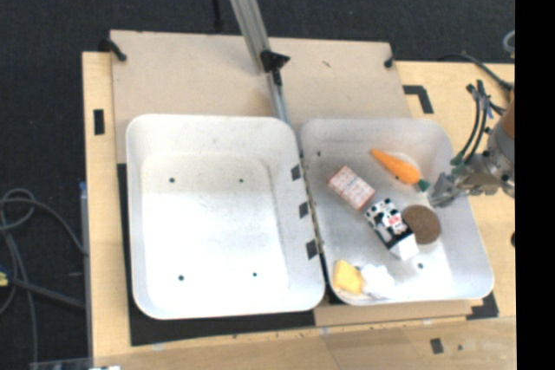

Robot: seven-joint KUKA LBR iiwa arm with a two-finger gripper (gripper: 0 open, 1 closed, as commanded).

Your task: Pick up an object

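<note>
The right bin [460,273] holds several objects: an orange carrot [395,165] with a green tip, a pink patterned block [350,186], a black-and-white carton [390,226], a brown round disc [422,223], a yellow piece [347,276] and a white lump [377,280]. My gripper [444,190] hangs at the bin's right rim, just right of the carrot's green tip and above the brown disc. Nothing shows between its fingers.
The left bin [217,217] lies beside the right one. A slanted metal rail [247,9] rises from the bench's back towards the bins' shared edge. Cables [481,113] hang by the arm at the right. Wooden bench edges frame both bins.
</note>
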